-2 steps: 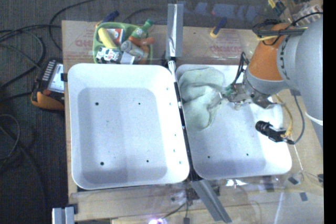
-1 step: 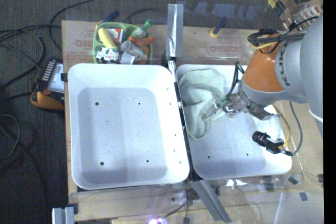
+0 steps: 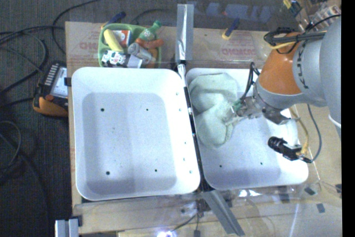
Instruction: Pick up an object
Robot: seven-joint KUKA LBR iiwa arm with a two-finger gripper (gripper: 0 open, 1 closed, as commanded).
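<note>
At the 9 o'clock edge of the view an orange device (image 3: 47, 98) lies on the floor beside the bench. At 11 o'clock a green basket (image 3: 103, 41) of small toys stands behind the left bin (image 3: 127, 136), which shows only bare white floor. The brown board (image 3: 83, 30) under both bins carries red print, upside down and too faint to read. The task's thing, judged the only candidate, is a pale green cloth (image 3: 211, 105), bunched in the right bin (image 3: 249, 169) at that bin's 10 o'clock corner, against the wall shared with the left bin. Its long axis runs from 12 to 6 o'clock. The claw (image 3: 238, 111) sits at the cloth's 3 o'clock edge, touching or just above the fabric, so the cloth lies at 9 o'clock from the claw. Whether the claw is released or clenched cannot be told. The arm (image 3: 283, 77) enters from 3 o'clock; its grey housing shows the letters "KU", the rest cut off.
</note>
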